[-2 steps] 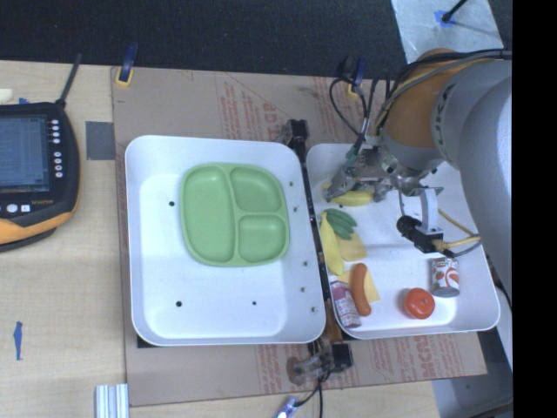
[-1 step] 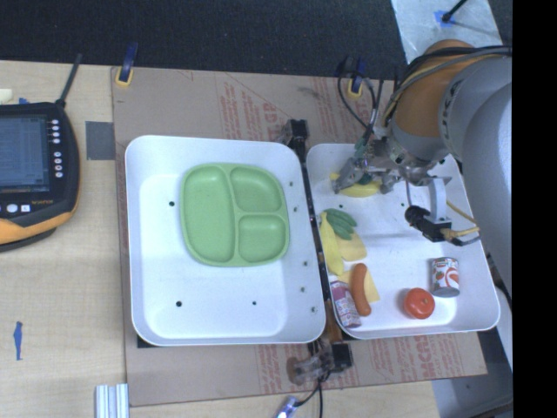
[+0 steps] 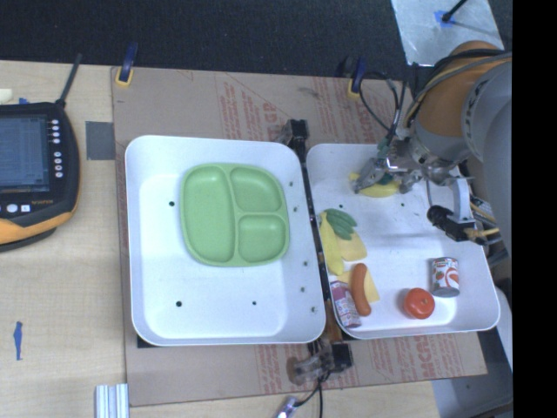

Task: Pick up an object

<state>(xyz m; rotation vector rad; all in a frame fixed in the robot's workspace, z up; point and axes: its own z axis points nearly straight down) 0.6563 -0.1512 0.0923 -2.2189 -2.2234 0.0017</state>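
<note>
My gripper [image 3: 385, 173] is low over the back left part of the right bin [image 3: 409, 220], directly on top of a small yellow object [image 3: 379, 190] that peeks out beneath it. The grey arm with its orange band [image 3: 452, 90] reaches in from the right. Further forward in the same bin lie a yellow piece with a green item on it [image 3: 340, 233], an orange sausage [image 3: 359, 287], a red and white packet [image 3: 342, 304], a red tomato-like ball [image 3: 419, 303] and a small can [image 3: 445, 277].
The left bin [image 3: 157, 259] holds a green divided plate [image 3: 235, 214]. A control pendant [image 3: 30, 172] lies on the bench at the far left. Cables and a black fitting [image 3: 451, 222] hang from the arm over the right bin's right side.
</note>
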